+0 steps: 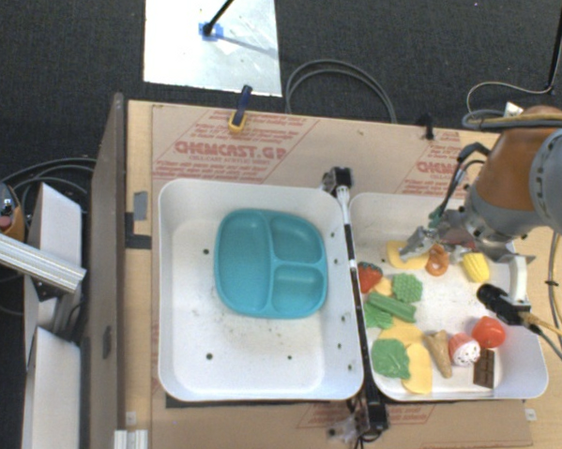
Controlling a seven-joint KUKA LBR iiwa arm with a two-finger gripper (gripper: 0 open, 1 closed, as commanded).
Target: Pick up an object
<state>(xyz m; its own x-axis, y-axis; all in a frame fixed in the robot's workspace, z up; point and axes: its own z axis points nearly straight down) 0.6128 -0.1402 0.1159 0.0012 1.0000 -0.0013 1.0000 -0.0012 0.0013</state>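
My gripper hangs low over the back part of the right bin, at the end of the grey arm with its orange band. A small orange toy lies just beneath and right of it, and a yellow piece lies just to its left. Whether it touches either I cannot tell. A yellow corn cob lies to the right. Further forward are a red strawberry-like toy, green broccoli, a red tomato and a brown chocolate bar.
The left bin holds a teal divided plate. A black divider runs between the bins. More toys crowd the right bin's front: a green leaf, a yellow banana, a white-and-red mushroom. Cables lie behind the bench.
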